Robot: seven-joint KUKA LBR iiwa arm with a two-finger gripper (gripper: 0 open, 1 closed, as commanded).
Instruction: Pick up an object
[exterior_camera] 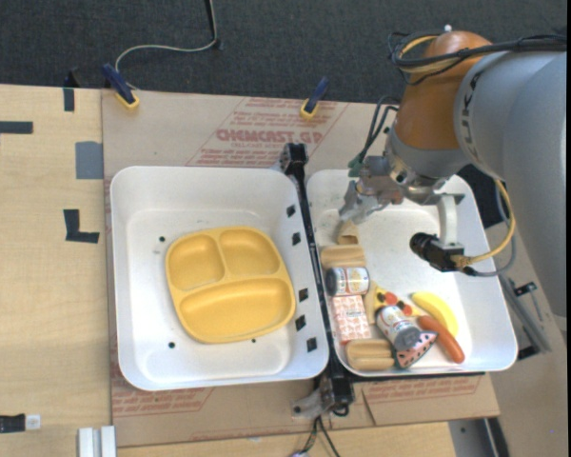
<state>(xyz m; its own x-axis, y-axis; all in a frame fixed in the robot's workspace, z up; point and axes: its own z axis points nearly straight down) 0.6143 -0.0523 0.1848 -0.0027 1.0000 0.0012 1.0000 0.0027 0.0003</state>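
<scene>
- Objects for picking lie in the right bin [476,212], crowded along its left wall and near edge; none is lifted.
- Counter [38,255]: pale wood, with a cardboard sheet [200,131] laid under both bins. Two yellow-and-blue clamps, [121,85] and [314,98], sit at the sheet's far edge.
- Arm [514,112]: grey, orange band above the wrist, reaching in from the right over the far part of the right bin.
- Left bin [133,208]: white, shallow, holding a yellow divided plate [230,284] with three compartments, lying flat near the middle.
- Right bin: white, shallow, just beside the left bin, a black divider between them.
- Claw [354,208]: low over the far left part of the right bin, just above the tan block [343,256]. Whether it is released or clenched cannot be told, and nothing is seen held in it.
- Contents along the left wall, far to near: the tan block, a small can [349,280] on its side, a pink patterned packet [351,317], a bread-like roll [369,354].
- Contents along the near edge: a small bottle-like item [396,326] lying tilted, a banana [435,308], an orange carrot-like piece [443,338] touching the banana.
- A black fitting [434,249] hangs from the arm over the bin's middle.
</scene>
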